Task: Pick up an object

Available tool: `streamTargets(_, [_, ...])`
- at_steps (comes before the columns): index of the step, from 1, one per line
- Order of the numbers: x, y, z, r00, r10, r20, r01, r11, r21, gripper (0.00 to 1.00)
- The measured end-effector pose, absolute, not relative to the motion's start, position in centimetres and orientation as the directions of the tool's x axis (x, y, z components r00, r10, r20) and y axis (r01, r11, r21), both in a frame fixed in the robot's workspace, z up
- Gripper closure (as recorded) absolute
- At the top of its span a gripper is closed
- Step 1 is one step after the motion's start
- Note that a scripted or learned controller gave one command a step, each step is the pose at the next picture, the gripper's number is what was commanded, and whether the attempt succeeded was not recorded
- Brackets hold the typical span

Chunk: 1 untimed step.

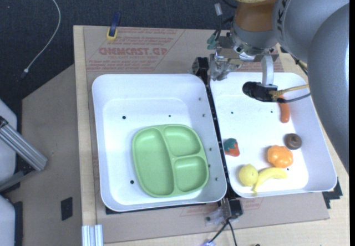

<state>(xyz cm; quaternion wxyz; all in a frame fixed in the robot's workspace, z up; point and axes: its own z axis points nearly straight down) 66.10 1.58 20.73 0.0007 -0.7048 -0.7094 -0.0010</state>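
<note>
Toys shaped like food lie in the bin on the view's right (310, 181), all in its nearer half and well apart from the claw (217, 71). The claw hangs over that bin's far corner, just beside the wall it shares with the bin on the view's left (102, 128), at the end of the grey arm (310, 23). Whether the claw stands wide or narrow cannot be told from this slant, and nothing shows in its grasp.

The small carrot (284, 112) lies toward the right wall, nearer the camera than the claw. The red and green piece (231, 147) sits close against the shared wall, almost straight below the claw in the view. The brown ring (293, 141) rests just above the orange pepper (279, 155). The lemon (248, 174) touches the banana (270, 177) near the front rim. A green divided plate (169, 159) lies flat in the left bin.
</note>
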Motion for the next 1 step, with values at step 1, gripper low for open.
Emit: streamTargets(1, [66.24, 7.88, 21.97, -0.007, 1.000, 0.003, 1.000, 0.007, 0.003, 1.00])
